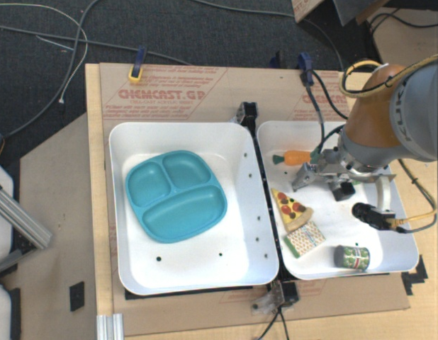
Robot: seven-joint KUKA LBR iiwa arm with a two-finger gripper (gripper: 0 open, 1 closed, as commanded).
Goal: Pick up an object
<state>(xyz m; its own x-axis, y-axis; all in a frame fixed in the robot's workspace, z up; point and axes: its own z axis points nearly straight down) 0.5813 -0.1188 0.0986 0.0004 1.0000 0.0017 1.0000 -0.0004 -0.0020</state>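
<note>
Overhead, two white bins sit side by side. At 9 o'clock, the left bin (123, 190) holds a teal divided plate (176, 195). At 3 o'clock, the right bin (410, 257) holds a toy pizza slice (291, 209) touching a patterned cracker (305, 238), a small can (352, 256) at 5 o'clock, and a toy carrot (295, 158) just beside the arm's gripper (325, 172); whether it grips anything cannot be made out.
</note>
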